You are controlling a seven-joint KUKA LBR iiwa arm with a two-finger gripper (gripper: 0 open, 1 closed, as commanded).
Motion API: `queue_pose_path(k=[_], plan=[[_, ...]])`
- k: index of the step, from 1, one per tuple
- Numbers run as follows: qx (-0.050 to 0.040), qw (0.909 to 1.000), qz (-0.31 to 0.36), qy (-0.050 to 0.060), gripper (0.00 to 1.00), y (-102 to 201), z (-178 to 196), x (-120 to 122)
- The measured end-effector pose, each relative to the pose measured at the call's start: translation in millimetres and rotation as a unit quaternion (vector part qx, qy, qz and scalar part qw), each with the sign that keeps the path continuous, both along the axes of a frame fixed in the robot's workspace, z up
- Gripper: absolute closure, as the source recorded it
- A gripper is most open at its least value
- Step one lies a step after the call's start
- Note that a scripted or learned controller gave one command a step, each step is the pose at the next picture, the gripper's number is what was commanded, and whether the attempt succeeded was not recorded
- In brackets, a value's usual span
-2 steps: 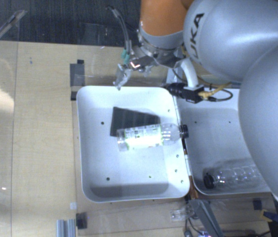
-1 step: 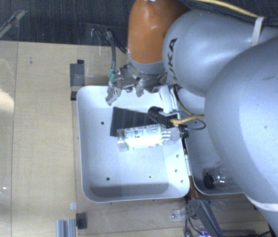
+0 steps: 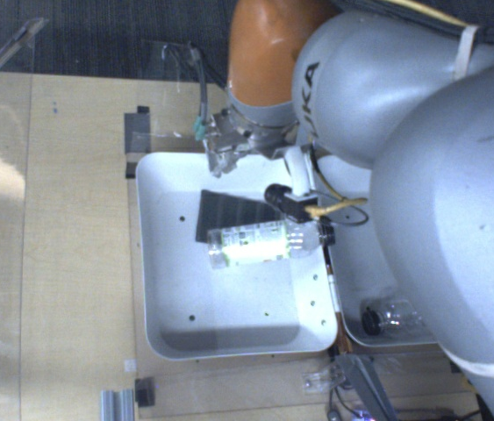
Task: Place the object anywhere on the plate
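A clear plastic bottle (image 3: 255,242) with a green and white label lies on its side in the middle of the left bin (image 3: 168,323). Just behind it lies a flat dark plate (image 3: 225,210), and the bottle overlaps the plate's near edge. My gripper (image 3: 218,154) hangs under the orange wrist band at the bin's far rim, above and behind the plate, apart from the bottle. Nothing shows in the gripper.
The grey arm covers most of the right side and hides much of the right bin (image 3: 378,340). A second clear bottle (image 3: 389,316) lies in that bin's near part. Cables (image 3: 317,207) hang from the wrist next to the bottle's right end.
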State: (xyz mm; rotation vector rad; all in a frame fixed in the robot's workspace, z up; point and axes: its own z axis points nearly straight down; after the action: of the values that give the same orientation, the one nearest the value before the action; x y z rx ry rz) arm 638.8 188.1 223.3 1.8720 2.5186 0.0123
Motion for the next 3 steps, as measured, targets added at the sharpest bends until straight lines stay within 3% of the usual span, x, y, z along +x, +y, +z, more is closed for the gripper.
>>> queue_pose_path(k=[1, 2, 3], plan=[[-0.0007, 0.9900, -0.141, 0.002, 1.00, 22.2, -51.5, 30.1], [-0.0005, 0.9995, -0.032, -0.001, 1.00, 41.4, 76.3, 30.7], [0.0002, 0.9996, -0.029, -0.004, 1.00, 43.2, 87.9, 31.3]])
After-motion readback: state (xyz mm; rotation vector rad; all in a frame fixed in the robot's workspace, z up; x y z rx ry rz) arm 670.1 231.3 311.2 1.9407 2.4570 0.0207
